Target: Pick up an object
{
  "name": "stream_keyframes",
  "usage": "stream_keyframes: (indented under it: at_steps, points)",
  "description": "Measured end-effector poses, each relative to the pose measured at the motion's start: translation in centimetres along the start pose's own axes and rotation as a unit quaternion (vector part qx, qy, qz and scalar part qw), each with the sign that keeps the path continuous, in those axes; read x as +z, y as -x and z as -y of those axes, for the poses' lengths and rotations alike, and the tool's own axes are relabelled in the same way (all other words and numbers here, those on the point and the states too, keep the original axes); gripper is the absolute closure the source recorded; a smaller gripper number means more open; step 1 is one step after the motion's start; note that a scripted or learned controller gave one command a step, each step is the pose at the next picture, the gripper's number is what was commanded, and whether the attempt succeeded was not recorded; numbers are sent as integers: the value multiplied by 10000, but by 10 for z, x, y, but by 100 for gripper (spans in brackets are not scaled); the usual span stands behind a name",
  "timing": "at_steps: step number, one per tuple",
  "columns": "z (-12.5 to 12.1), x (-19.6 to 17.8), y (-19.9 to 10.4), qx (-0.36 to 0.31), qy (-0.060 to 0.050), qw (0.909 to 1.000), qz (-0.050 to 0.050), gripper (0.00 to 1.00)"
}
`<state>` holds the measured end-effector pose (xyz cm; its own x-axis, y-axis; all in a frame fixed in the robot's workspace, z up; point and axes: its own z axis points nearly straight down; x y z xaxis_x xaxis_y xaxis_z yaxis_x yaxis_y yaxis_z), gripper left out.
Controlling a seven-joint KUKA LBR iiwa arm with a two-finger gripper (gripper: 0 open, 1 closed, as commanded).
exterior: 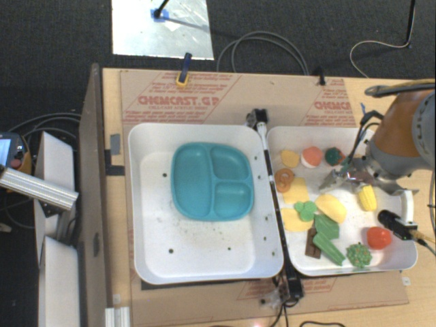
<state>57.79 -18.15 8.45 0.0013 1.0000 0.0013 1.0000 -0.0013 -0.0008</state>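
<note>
A grey two-finger gripper (338,178), fingers apart and holding nothing, hovers in the right shallow white bin (407,257), at ten o'clock of a yellow plastic corn cob (367,197).

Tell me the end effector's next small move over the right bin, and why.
Probably a short descent toward the yellow piece just below the end effector. The end effector hangs over the right bin with nothing visibly between its tips, and that piece is the nearest toy. The corn lies close beside it, so a slow approach seems wise.
</note>
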Motion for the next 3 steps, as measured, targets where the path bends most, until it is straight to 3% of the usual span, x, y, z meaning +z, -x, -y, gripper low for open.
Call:
stream_keyframes:
  at_steps: [1,2,3]
  points:
    - [-36,-25,12,-32,36,10000,18,0]
    - [-86,2,3,-38,-11,10000,-12,0]
    - [-87,-12,6,-47,29,10000,23,100]
